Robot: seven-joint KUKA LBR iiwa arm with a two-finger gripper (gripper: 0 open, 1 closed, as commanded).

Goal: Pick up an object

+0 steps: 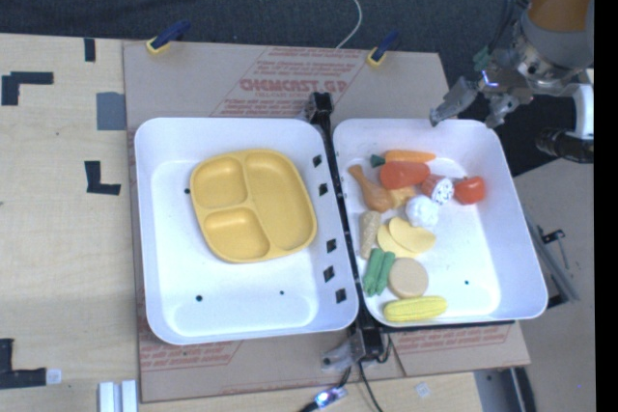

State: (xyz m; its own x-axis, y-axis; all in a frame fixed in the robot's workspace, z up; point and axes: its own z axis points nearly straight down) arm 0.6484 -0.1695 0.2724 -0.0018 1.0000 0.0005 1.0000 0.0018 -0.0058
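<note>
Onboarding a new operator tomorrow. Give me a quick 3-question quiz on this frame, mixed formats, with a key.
1. Multiple choice: the yellow divided tray lies in which bin? A) left bin B) right bin C) on the cardboard outside both bins
2. True or false: the claw hangs above the far rim of the right bin, with nothing between its fingers.
3. Fill in: the toy nearest the right bin's near rim is the yellow ____.

Key: 1 A; 2 true; 3 corn
</note>
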